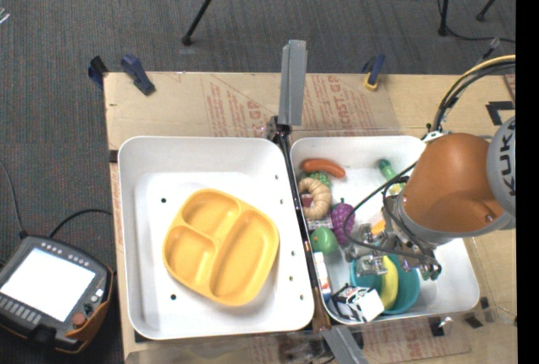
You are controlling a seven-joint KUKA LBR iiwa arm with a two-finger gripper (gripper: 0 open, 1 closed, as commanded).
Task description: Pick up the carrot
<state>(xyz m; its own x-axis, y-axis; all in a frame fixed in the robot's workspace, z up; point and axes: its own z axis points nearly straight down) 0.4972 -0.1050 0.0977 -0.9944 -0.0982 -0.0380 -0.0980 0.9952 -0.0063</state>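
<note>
Orange carrot (324, 168) lies well apart from your end effector (394, 251), up and to its left. Whether the end effector is wide or narrow, you cannot tell.

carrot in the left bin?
No. The carrot lies in the right bin, near its top-left corner; the left bin holds a yellow tray.

A flat cardboard-covered bench (219, 105) with red printed lettering carries two shallow white plastic bins side by side. The left bin (135, 211) and the right bin (461, 274) touch along their inner edges. Blue clamps (136, 73) grip the bench's far edge at the left, and a blue-and-yellow clamp (373, 72) sits at the far right.
</note>
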